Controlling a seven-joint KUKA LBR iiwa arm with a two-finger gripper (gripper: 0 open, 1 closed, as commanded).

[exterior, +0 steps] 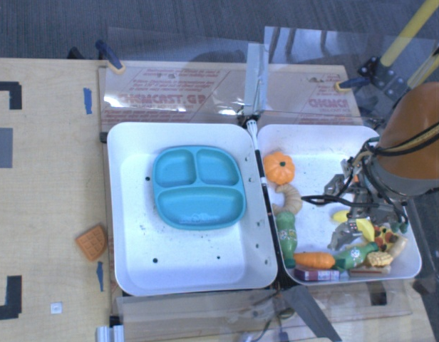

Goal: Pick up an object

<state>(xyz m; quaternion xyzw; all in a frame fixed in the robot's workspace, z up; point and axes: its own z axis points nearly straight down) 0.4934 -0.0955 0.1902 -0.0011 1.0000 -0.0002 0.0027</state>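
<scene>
The right bin (316, 144) holds a heap of toy food. An orange pumpkin (279, 168) lies near its left wall, with a tan piece (291, 199) just below it. Further down sit a green vegetable (286, 235) and an orange carrot (314, 260). A yellow banana-like piece (356, 226) and several small mixed toys (380, 251) crowd the lower right corner. My gripper (350, 216) hangs low over that corner, right by the yellow piece. Cables and the wrist hide what lies directly under it.
The left bin (134, 262) bears a blue divided plate (199, 187). An orange waffle-like block (92, 241) lies on the wooden bench left of the bins. The grey arm with its orange band (415, 137) overhangs the right bin's right edge.
</scene>
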